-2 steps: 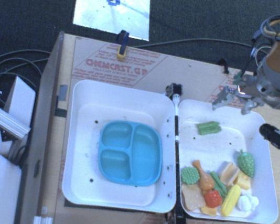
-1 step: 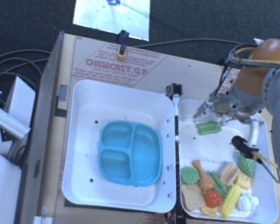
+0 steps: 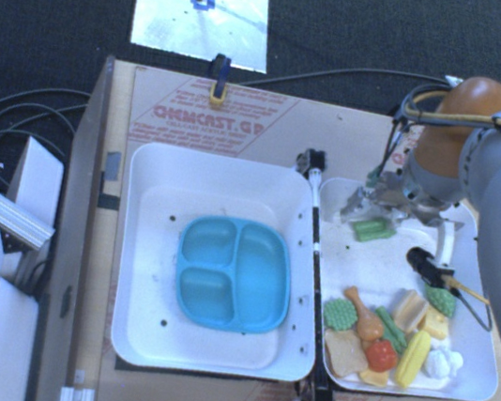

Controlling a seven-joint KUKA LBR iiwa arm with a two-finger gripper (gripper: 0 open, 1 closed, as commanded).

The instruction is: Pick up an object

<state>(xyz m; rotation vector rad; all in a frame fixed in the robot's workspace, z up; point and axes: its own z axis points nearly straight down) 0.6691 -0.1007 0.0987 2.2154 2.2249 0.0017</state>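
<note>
**Poised Over a Green Piece, Grip Unproven**

Hovers with the hand (image 3: 370, 208) low at the far end of the right bin (image 3: 487, 375), just above a small green piece (image 3: 371, 229). Cannot tell whether spread or pressed together: too blurred, and partly hidden under the wrist. Shows no sign of pinching anything. Looks to be lining up on that green piece, which lies flat on the bin floor, near the divider (image 3: 315, 244) and well apart from the heap of toy food (image 3: 383, 346) at the near end.

Could easily go wrong on so low and flat a target. Might close above it and come up with nothing. Might land off centre, clip one end and spin it away. Might nudge it toward the divider wall, where reaching around it gets harder. Might also drive too deep and jam against the bin floor.

Runs little risk of snagging a neighbour, given the open floor around. Need not worry about the left bin (image 3: 133, 223) or its blue plate (image 3: 234, 273), both well clear.
</note>
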